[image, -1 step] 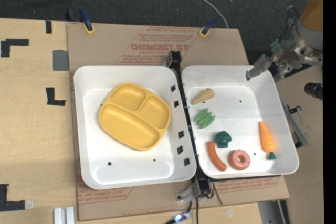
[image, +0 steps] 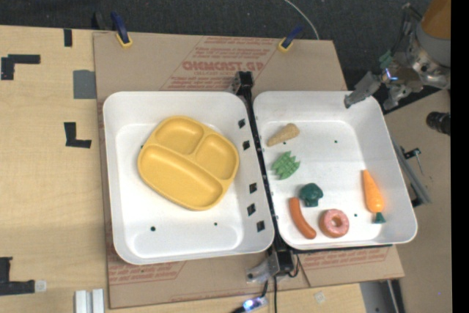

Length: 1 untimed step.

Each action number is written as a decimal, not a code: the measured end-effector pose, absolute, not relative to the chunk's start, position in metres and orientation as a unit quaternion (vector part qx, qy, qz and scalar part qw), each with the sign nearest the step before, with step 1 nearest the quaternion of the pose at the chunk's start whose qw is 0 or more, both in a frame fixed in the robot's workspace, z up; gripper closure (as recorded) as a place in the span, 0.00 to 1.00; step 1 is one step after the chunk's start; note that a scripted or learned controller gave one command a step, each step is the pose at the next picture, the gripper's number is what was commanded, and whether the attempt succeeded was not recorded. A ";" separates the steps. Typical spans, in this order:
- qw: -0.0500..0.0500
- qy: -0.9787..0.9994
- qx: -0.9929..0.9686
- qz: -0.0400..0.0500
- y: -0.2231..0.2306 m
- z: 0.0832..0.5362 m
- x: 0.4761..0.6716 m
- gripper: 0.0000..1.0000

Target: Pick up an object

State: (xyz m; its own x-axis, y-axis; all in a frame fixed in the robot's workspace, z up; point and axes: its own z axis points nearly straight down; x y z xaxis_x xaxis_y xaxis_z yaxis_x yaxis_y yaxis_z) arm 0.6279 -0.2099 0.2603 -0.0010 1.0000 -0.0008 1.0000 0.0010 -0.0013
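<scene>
Left bin (image: 121,179): shallow, white, smooth plastic with rounded corners. Holds one item, a yellow divided plate (image: 188,161), glossy, rounded in outline, with three compartments, lying flat toward the bin's upper middle.

Right bin (image: 396,190): same make, touching the left bin along a dark centre seam. All positions below are relative to the green broccoli piece (image: 311,193), a small, knobbly, dark green lump near the bin's lower middle.
- Leafy green piece (image: 285,166): lighter green, ridged, up and to the left, close by.
- Tan bread-like piece (image: 282,134): elongated, matte, farther up and to the left.
- Red sausage (image: 301,218): smooth, curved cylinder, just below and to the left.
- Pink doughnut (image: 335,223): ring with a centre hole, just below and to the right, beside the sausage.
- Orange carrot (image: 373,191): tapered, smooth, green stub at its lower end, well to the right, near the bin's right wall.

Base: brown cardboard sheet (image: 220,62), printed in red, under both bins.

Gripper (image: 359,95): grey metal, far up and to the right, over the right bin's upper right corner, clear of every item. Open or closed: cannot tell.
</scene>
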 end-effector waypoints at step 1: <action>0.003 -0.708 -0.706 0.002 -0.204 0.197 0.631 0.00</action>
